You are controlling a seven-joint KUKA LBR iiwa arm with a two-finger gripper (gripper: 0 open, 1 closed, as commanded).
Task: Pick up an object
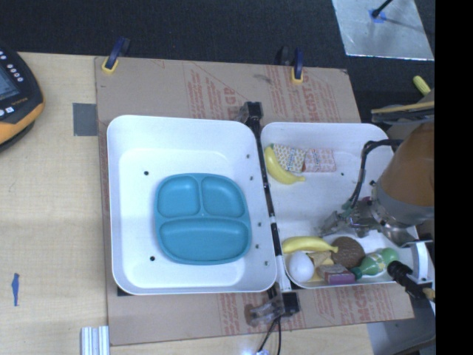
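Cardboard sheet (222,87) covers the wooden bench, held by two clamps at its upper edge; two white bins sit on it side by side at frame centre. Left bin (126,198) holds a blue divided plate (202,218), flat, roughly centred.

Right bin (325,133): a banana (278,167) and a patterned packet (304,158) lie touching near the upper left corner. Along the lower edge, a cluster: second banana (309,245), white ball (300,266) just below it, brown round item (347,250), green item (378,261), purple item (341,277). These lie packed together, several touching.

Arm (411,176) enters from the right edge of the frame, orange band uppermost, wrist angled down and leftward into the right half of the right bin. Gripper (347,222) sits low, just above the brown item and right of the second banana. Finger spread: cannot tell, metal parts blur together. Nothing visibly between them.

Yellow-black pendant (15,95) at the far left edge.
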